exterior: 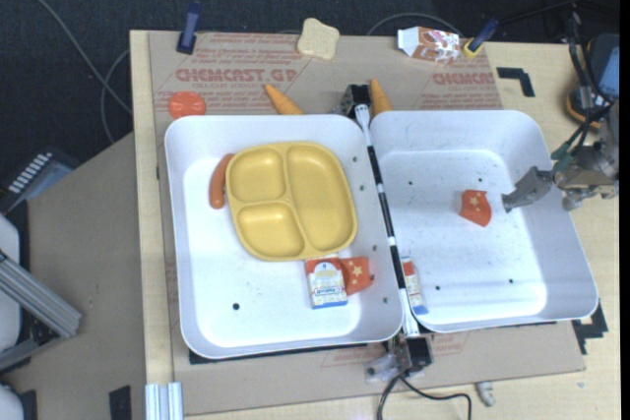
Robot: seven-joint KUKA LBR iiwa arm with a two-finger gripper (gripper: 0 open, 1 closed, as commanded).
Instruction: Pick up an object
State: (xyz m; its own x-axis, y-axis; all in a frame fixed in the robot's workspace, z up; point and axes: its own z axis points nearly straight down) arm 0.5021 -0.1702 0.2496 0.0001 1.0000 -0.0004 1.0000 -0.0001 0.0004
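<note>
How the jaws (522,193) stand I cannot tell; nothing shows between them. On the worktop (89,241), the left bin (197,310) holds a sausage (217,182), a yellow tray (291,200) and a carton (327,282). In the right bin (492,305), a red block (475,207) lies just left of the jaws.

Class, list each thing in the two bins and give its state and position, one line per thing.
Yellow divided plate: upright in left bin.
Hot dog: beside the plate's left edge.
Small carton: below the plate.
Red object: alone in right bin.
Gripper: right of the red object, apart from it.
</note>
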